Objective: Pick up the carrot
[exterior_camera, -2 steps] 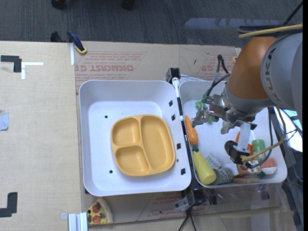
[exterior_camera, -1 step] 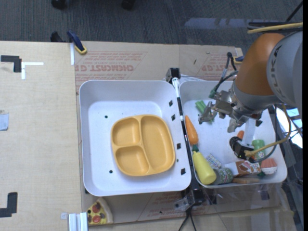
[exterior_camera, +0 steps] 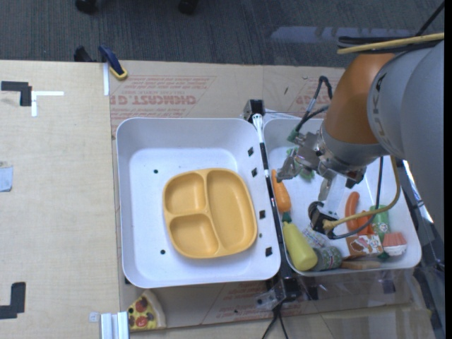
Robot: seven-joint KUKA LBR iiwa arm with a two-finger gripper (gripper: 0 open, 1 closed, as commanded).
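Note:
The carrot (exterior_camera: pixel 282 196), orange with a bit of green at its lower end, lies along the left wall of the right bin (exterior_camera: pixel 413 249). My gripper (exterior_camera: pixel 308 177) hangs low over that bin, just right of the carrot and slightly above its upper end. The grey arm with its orange band (exterior_camera: pixel 353 108) covers the bin's upper part. Nothing can be seen lifted off the bin floor.
Below the carrot lie a yellow bottle-shaped toy (exterior_camera: pixel 299 250), a red sausage (exterior_camera: pixel 351 204), a green piece (exterior_camera: pixel 381 222) and several other play foods. The left bin (exterior_camera: pixel 134 189) holds a yellow divided plate (exterior_camera: pixel 210 212). A toy pizza slice (exterior_camera: pixel 143 313) lies outside, at the front.

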